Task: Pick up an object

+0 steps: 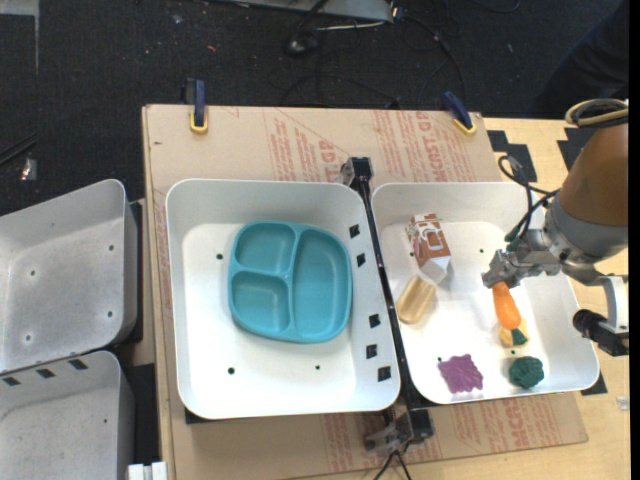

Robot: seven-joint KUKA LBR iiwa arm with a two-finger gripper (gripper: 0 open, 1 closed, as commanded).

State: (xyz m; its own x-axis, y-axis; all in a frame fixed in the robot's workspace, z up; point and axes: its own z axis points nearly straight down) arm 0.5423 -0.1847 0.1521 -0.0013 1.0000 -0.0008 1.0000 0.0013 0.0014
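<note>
1. In the camera view, two shallow white bins are sitting side by side on the bench: the left bin (190, 268) is holding a teal divided plate (291, 280) lying flat near its middle.
2. The right bin (480, 200) is holding five things: a small brown-and-white carton (430, 242) at the far left, a tan roll-shaped piece (416, 299) just near of it, a purple scrap (460, 373) and a dark green lump (526, 371) along the near side, and an orange carrot (509, 310) toward the right.
3. The grey arm is reaching in from the right, and its gripper (503, 273) is hanging over the far end of the carrot, touching or just above it; which one is not clear.
4. How far the tool is spread, and whether it is gripping anything, cannot be told from this angle.
</note>
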